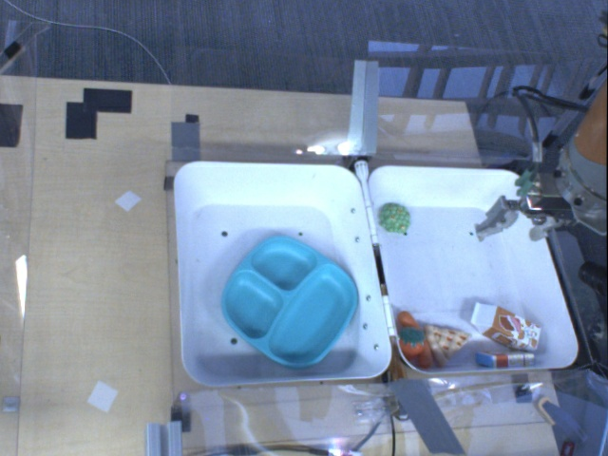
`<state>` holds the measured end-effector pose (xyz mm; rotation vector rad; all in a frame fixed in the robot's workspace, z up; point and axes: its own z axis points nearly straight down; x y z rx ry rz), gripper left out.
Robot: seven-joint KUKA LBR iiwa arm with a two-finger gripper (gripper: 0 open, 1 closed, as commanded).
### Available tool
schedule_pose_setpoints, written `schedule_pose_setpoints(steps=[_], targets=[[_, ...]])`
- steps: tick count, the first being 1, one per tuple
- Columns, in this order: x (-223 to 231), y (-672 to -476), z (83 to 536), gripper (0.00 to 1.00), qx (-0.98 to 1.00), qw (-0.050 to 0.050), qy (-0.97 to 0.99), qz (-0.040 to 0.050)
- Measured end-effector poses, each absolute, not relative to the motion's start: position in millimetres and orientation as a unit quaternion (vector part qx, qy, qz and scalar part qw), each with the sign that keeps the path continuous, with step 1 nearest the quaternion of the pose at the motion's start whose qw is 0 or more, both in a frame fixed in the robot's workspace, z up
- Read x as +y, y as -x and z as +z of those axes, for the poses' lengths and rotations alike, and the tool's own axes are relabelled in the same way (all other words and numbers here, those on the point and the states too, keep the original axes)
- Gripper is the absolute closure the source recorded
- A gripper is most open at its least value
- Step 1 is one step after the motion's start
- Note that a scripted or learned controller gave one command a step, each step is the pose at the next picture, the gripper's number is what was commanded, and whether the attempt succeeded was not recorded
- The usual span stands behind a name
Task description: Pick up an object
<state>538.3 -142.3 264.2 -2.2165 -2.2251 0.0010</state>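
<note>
The hand [496, 218], its fingers parted and holding nothing, hangs at the right edge of the frame over the right bin [446, 283], positioned for a descent toward candidate objects: a green ball [394, 218] at upper left and small packets [511, 331] along the lower wall.

Both bins [190, 255] plain white. Left bin: sky-blue divided plate [290, 299], one even tone. Right bin: green speckled ball [394, 218]; orange-red toy [413, 338] beside a tan, criss-crossed wedge [446, 338]; orange-and-white printed packet [513, 331]; small tube [506, 358], blue, white and red, though blurred. My gripper [513, 212] metallic grey. Bench [85, 283] pale wood with black patches [95, 110].
</note>
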Motion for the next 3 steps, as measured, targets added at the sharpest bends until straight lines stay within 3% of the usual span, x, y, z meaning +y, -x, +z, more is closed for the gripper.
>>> schedule_pose_setpoints(steps=[1,2,3], targets=[[-163.1,-486.5,137.1,0.00,-0.741,0.002,0.671,0.0006],[-205.1,-490.4,87.7,0.00,-0.769,-0.002,0.639,-0.0031],[-171.9,-568.9,142.5,0.00,-0.863,-0.001,0.505,-0.0009]])
